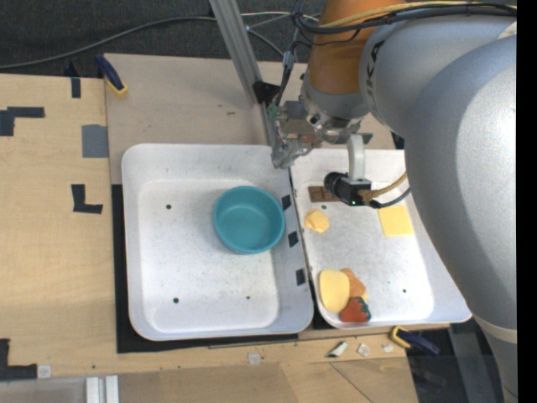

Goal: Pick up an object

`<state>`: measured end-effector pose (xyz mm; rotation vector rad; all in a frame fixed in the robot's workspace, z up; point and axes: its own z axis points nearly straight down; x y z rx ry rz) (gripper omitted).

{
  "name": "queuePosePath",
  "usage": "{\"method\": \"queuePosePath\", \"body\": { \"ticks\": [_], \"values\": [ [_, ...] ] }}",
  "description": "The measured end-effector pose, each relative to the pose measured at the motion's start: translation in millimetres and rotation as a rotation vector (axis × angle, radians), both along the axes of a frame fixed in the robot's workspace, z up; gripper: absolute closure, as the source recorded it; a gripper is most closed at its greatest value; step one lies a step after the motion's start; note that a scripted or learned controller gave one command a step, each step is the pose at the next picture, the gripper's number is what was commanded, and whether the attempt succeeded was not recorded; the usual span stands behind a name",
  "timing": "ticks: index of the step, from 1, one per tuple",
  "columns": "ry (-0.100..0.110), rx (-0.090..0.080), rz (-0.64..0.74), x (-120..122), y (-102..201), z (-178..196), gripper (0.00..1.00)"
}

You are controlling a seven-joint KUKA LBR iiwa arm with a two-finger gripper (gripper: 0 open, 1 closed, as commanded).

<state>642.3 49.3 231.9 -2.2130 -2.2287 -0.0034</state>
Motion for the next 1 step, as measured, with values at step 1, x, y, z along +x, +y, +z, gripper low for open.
{"method": "queuePosePath", "body": {
  "ticks": [1],
  "values": [
    [0.002,-0.002,-0.002,13.5,43.5,-10.2,1.00]
  ]
}}
